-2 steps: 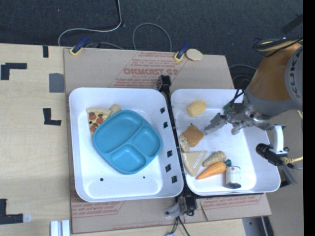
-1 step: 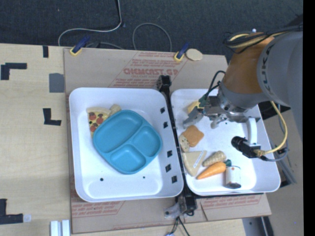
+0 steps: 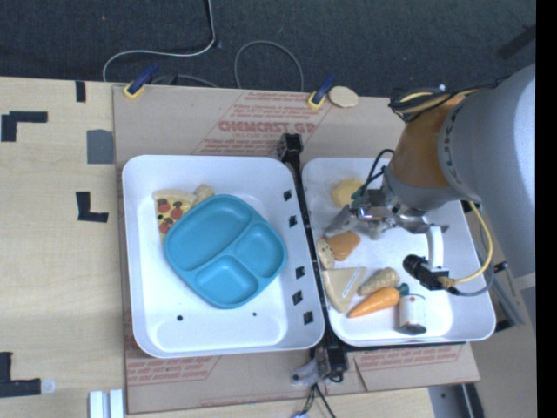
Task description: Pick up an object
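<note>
Camera view, looking down at a slant, shows the pincer [image 3: 364,214] low over the right bin [image 3: 466,325], near that bin's upper left part. Its metal tip is a small tangle of grey parts and cable, and whether it is open or closed cannot be told; nothing can be seen caught in it. The grey arm [image 3: 487,146] with its orange band [image 3: 419,151] comes in from the right and hides much of the bin's upper right side.

Just beside the pincer, below and to the left, lies a brown bread-like piece [image 3: 342,245]; whether the two touch cannot be made out. Above the pincer sits a pale yellow lump [image 3: 346,191], partly covered by the cables. Further down lie a cream wedge [image 3: 341,284], a tan knobbly piece [image 3: 379,279] and a toy carrot [image 3: 374,302]. The carrot's long axis runs slantwise, its thin tip pointing toward the lower left and its thick end up to the right. Near its thick end stands a small white cylinder [image 3: 411,313] with a dark end; what it is stays unclear. A black fitting with a yellow cable [image 3: 470,273] hangs over the bin's right part.

Beyond the divider, the left bin [image 3: 144,259] holds a blue sectioned plate [image 3: 226,249], which covers part of a pizza slice [image 3: 172,205] at its upper left. Both bins rest on a cardboard sheet [image 3: 252,124] on the desk [image 3: 52,259].
</note>
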